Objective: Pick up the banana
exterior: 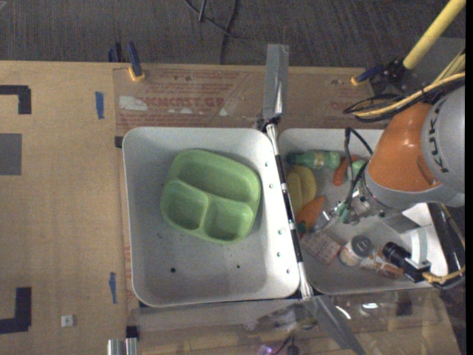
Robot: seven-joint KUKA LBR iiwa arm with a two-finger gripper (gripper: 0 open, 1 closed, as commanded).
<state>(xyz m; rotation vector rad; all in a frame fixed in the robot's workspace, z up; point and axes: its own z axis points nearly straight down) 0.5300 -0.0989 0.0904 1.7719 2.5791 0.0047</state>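
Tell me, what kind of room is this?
Probably a robot lab: a KUKA arm reaches over a white bin of toy food including a banana, on a taped cardboard bench, with cables on the floor.

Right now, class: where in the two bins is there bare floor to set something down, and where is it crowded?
Left bin: bare floor in front of and beside the green tray. Right bin: crowded, with the banana, bottles and small items packed beneath the arm.
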